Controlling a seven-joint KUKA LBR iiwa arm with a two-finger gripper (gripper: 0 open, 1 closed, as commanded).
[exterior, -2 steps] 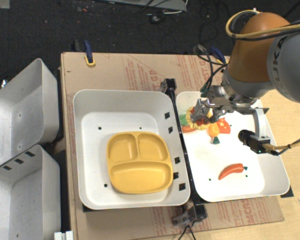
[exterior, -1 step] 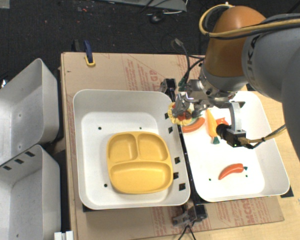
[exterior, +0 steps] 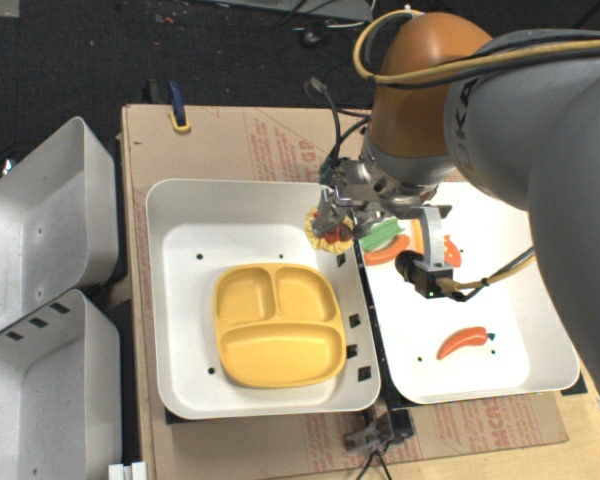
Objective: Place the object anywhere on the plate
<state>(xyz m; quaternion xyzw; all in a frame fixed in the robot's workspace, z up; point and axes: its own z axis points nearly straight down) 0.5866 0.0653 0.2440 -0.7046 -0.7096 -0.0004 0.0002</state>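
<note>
Things lying in the right bin

An orange chili pepper (exterior: 463, 341) lies in the right bin (exterior: 540, 368), near its front. Brown cardboard (exterior: 240, 138) lies under both bins.

Yellow divided plate (exterior: 278, 326) in the left white bin (exterior: 170, 268). Right white bin (exterior: 510, 368) holds an orange-red pepper (exterior: 463, 341) with a dark stem near its front, and a green piece (exterior: 382, 234) over an orange one (exterior: 388, 251) farther back. At the dark metallic gripper (exterior: 335, 218), a yellow-and-red object (exterior: 325, 236), pattern possibly mottled. Brown cardboard (exterior: 250, 143) with red print lies beneath.
</note>
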